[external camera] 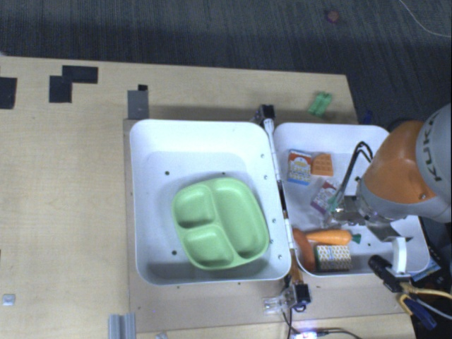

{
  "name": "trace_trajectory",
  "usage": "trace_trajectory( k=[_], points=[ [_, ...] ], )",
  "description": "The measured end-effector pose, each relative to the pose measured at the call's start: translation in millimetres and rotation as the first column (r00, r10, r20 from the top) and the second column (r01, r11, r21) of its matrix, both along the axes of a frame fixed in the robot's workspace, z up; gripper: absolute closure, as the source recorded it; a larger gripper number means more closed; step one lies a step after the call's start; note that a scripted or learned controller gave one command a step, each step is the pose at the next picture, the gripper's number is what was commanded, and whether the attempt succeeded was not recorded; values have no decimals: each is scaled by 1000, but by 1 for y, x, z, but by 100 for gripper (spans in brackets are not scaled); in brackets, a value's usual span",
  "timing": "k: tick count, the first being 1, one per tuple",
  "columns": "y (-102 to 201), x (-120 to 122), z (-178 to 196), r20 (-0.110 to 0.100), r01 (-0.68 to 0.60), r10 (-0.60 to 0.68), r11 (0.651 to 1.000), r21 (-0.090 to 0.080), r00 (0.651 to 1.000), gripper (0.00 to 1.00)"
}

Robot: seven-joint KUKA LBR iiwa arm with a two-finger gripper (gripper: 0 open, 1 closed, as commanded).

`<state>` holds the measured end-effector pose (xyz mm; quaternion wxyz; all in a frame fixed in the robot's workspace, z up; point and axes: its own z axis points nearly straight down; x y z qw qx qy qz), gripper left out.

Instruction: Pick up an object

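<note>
My claw (337,214) over the right bin (374,138); grip state cannot be determined.
An orange carrot (321,237), long and smooth, lies just below my claw, beside a brush (332,257).

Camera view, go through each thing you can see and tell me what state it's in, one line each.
Green divided plate: right way up in the left bin, nothing in its compartments.
Small carton: lying flat in the right bin.
Orange packet: lying flat beside the carton.
Carrot: lying on its side.
Gripper: low in the right bin, over a clear wrapped item; grip unclear.
</note>
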<state>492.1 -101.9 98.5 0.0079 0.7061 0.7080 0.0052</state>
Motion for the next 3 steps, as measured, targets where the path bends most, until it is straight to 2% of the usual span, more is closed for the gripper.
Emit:
trace_trajectory(
  k=[1,2,3],
  points=[
    [0,0,0,0,0,0,1000,0,1000,0],
    [1,1,10,4,-2,2,1000,1,1000,100],
    [1,1,10,3,-2,2,1000,1,1000,0]
  ],
)
